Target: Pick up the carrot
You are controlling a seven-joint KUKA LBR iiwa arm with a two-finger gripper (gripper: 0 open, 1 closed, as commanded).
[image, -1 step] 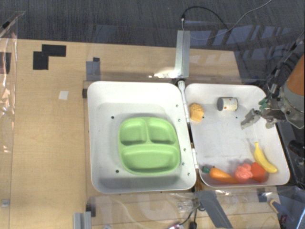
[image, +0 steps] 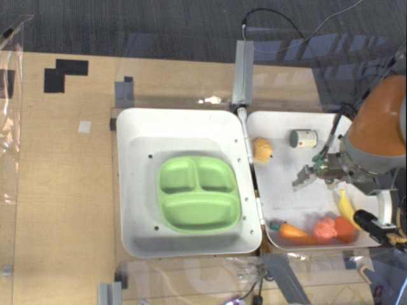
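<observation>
Along the lower edge of the right-hand bin (image: 280, 138), toward the bottom right of the frame, the carrot (image: 294, 232) lies on its side, green stub pointing left, close against the bin's near wall. Just to its right sit a pink-red lumpy fruit (image: 325, 230) and an orange-red piece (image: 344, 228), touching or nearly so, and a banana (image: 345, 204) lies above them. The gripper (image: 310, 175) hangs above the middle of that bin, well apart from the carrot, with nothing between its fingers; whether they are parted or together I cannot tell from here. Further up the bin are a yellow bun-like thing (image: 262, 149) and a small grey can (image: 303, 138) on its side. The left bin (image: 133, 170) carries a green divided plate (image: 198, 193). The risk, to my eye, is the crowding: coming down by the wall, a finger may strike the rim or catch the pink fruit, and the tapered carrot could roll or slip free.
</observation>
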